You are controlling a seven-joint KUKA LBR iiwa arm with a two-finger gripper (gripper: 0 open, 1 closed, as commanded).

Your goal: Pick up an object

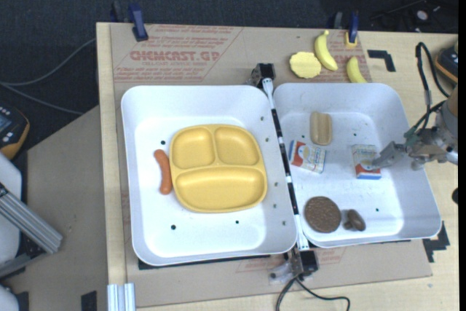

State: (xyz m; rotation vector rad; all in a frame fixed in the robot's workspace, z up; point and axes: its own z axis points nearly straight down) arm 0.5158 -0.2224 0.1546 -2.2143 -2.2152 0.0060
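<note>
Red printing runs across the brown sheet covering the counter point(182, 54), above the left white bin point(138, 113); its large line reads roughly "CHEMCAST GP", with smaller red lines above and below it too fine to read. The small red, white and blue packet point(307, 156) in the right white bin point(408, 207) carries print that cannot be made out, and the same holds for the little carton point(366, 160) with red and blue at its lower end.
</note>
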